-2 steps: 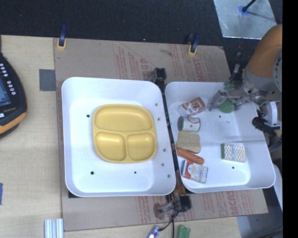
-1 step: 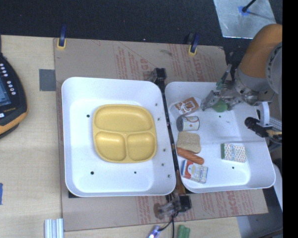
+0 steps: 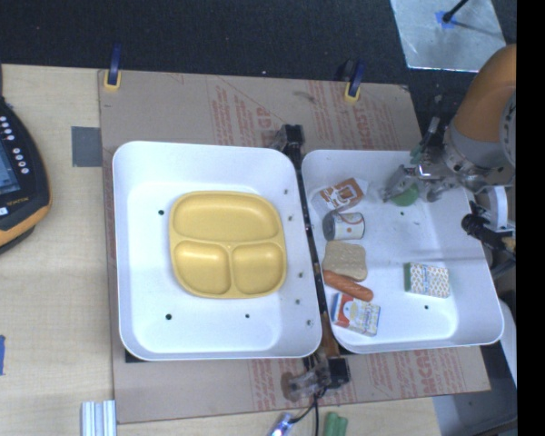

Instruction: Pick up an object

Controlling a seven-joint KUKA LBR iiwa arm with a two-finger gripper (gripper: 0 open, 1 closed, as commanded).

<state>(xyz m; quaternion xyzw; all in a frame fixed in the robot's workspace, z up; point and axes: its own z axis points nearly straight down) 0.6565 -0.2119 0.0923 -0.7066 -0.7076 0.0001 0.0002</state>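
Observation:
My gripper (image 3: 405, 187) is low over the far right part of the right bin (image 3: 454, 321), coming in from the right. A small green object (image 3: 402, 198) sits right at its tip, touching it or just beneath it; whether it is gripped is unclear. Other objects lie along the bin's left side: a brown and white packet (image 3: 341, 193), a small grey can (image 3: 343, 227) on its side, a tan sponge-like piece (image 3: 345, 260), an orange sausage-shaped item (image 3: 348, 286) and a colourful packet (image 3: 356, 315). A green-and-white patterned box (image 3: 427, 280) lies nearer the bin's right side.
The left bin (image 3: 145, 325) holds a yellow divided plate (image 3: 227, 243). A teach pendant (image 3: 4, 175) rests on the bench at the far left. Clamps (image 3: 352, 80) pin the cardboard sheet at the back.

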